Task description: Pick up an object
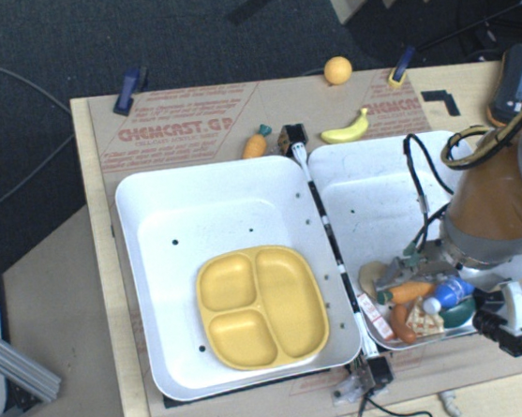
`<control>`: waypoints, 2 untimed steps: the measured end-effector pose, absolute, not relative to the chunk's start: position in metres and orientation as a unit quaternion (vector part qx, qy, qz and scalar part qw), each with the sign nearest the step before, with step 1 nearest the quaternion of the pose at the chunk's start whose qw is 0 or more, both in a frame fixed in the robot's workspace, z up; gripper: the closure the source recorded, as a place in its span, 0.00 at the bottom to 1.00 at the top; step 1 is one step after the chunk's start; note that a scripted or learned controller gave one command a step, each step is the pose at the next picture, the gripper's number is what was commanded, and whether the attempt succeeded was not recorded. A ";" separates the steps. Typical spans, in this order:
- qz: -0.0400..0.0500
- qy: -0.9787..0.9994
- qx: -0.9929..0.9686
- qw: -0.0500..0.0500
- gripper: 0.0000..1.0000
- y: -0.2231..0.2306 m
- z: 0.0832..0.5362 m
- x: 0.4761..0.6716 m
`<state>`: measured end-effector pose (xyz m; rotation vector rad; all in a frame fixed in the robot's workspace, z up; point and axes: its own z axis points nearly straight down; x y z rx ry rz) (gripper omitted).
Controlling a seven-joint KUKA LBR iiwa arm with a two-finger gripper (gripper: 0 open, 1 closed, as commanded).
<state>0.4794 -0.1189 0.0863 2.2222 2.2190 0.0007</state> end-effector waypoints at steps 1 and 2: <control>0.000 0.707 0.708 0.001 0.00 -0.185 0.172 0.511; 0.000 0.707 0.707 0.001 0.00 -0.189 0.136 0.596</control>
